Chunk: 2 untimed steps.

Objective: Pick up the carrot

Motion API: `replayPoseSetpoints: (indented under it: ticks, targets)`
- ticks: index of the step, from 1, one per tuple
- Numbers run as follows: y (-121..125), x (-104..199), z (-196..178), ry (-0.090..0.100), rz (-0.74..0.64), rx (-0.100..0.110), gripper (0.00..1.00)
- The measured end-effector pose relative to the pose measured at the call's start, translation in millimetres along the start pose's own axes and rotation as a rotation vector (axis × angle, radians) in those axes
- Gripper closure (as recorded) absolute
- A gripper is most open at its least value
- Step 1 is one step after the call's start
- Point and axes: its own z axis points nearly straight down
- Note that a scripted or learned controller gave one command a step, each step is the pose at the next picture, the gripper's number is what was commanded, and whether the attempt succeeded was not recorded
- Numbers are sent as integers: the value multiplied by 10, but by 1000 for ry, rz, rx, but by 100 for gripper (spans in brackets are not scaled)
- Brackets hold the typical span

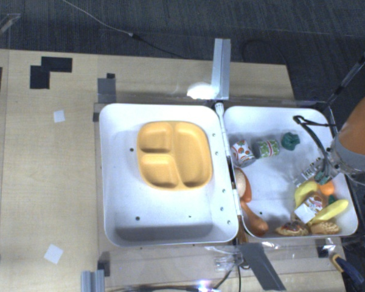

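The arm (pixel 359 135) leans in from the right edge, its orange band hanging over the right bin (pixel 274 117). The gripper (pixel 313 170) points down-left into that bin's right side, just above the carrot (pixel 326 187), which lies beside the bananas (pixel 319 202). From here I cannot tell how it is set. A yellow divided plate (pixel 173 154) sits in the left bin (pixel 118 181).
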Motion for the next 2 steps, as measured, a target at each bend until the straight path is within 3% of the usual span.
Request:
replayPoseSetpoints:
  ticks: [1, 2]
  targets:
    - [-235, 240, -77, 12, -210, 10, 100]
    - [488, -195, -368, 9, -64, 10, 100]
